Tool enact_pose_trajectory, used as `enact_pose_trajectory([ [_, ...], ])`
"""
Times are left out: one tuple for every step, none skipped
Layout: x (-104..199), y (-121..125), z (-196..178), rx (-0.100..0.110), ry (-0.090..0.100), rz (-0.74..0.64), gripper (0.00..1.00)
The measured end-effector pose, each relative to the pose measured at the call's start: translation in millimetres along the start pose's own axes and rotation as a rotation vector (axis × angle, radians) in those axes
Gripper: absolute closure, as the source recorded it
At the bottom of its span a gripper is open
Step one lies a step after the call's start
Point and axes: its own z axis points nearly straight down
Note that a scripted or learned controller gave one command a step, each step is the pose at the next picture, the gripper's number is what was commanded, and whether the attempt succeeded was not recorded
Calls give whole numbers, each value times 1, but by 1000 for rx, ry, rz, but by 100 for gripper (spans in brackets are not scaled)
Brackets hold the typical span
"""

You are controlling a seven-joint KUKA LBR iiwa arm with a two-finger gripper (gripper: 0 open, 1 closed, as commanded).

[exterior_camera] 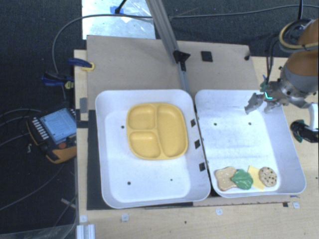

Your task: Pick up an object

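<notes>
**Hand above right bin, nothing held; objects grouped at near edge**

The arm (301,59) entered from the right of the camera view, its orange band visible above the wrist. The hand (260,103) hung over the upper right part of the right bin (239,133), close to that bin's far rim. Its two fingers (251,105) were spread apart, and nothing lay between them.

The candidate objects lay in a row along the near edge of the right bin, well apart from the hand. From left to right these were: a tan toast-shaped piece (225,178), a green leafy piece (242,179) overlapping it, a yellow cheese-like slice (256,176) partly under the green piece, and a round speckled cookie (268,176) touching the slice.

The left bin (114,183) held a yellow divided plate (157,131) with three compartments, lying flat in the upper middle of the bin. No item sat in any compartment.

Both bins rested side by side on the table (129,59). A blue-faced handheld unit (54,128) with cables lay on the dark floor to the left of the table.
</notes>
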Motion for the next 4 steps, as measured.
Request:
enact_pose_trajectory([
  [0, 1, -2, -4, -1, -1, 0],
  [1, -4, 60, 1, 0, 2, 0],
  [2, -4, 112, 0, 0, 3, 0],
  [1, -2, 97, -7, -2, 3, 100],
])
